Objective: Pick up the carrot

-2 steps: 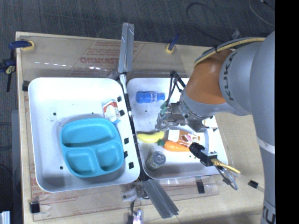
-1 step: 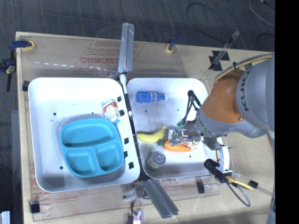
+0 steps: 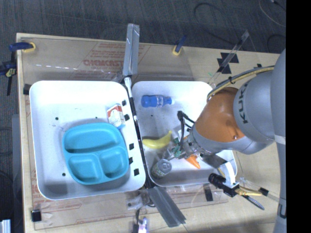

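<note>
The gripper (image 3: pixel 183 150) hangs low over the right bin (image 3: pixel 194 89) near its front edge; its state I cannot tell. The carrot (image 3: pixel 194 161) lies just beside it, partly hidden under the arm. It looks light, stiff and smooth, best taken across its middle. A banana (image 3: pixel 156 141), a blue bottle (image 3: pixel 155 101) and a can (image 3: pixel 162 168) share that bin; the left bin (image 3: pixel 43 130) holds a blue tray (image 3: pixel 95 152) and a small packet (image 3: pixel 114 114).

The big grey arm (image 3: pixel 265 110) comes in from the right side and bends down low. It has a round orange band (image 3: pixel 218 120) just above its wrist. The wrist tips down and to the left. The gripper (image 3: pixel 181 149) sits at the end of it, low down, pointing toward the bottom left. It is small and dark, and partly hidden under the wrist.
</note>
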Controlling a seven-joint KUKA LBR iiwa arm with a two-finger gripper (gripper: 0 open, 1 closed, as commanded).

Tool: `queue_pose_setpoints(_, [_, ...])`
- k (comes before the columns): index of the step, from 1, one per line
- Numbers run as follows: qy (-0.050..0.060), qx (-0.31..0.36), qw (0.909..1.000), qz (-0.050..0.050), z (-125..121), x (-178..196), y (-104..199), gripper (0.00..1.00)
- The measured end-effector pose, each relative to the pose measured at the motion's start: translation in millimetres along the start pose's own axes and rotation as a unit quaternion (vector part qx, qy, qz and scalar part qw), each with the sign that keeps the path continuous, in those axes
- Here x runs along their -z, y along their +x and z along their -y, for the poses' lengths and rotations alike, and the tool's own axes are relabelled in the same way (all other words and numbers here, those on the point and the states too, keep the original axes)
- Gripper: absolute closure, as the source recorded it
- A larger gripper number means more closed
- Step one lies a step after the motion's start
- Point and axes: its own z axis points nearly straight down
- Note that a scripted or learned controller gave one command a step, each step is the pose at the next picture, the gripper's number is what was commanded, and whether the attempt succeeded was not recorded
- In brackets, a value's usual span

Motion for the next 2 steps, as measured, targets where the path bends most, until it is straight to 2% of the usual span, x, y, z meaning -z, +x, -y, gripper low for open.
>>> queue_pose_setpoints(1, [0.002, 0.001, 1.0000, -0.001, 0.0, 7.2, -0.8, 1.00])
queue_pose_setpoints(2, [0.000, -0.049, 0.9988, 0.001, -3.1, 122.3, 10.4, 1.00])
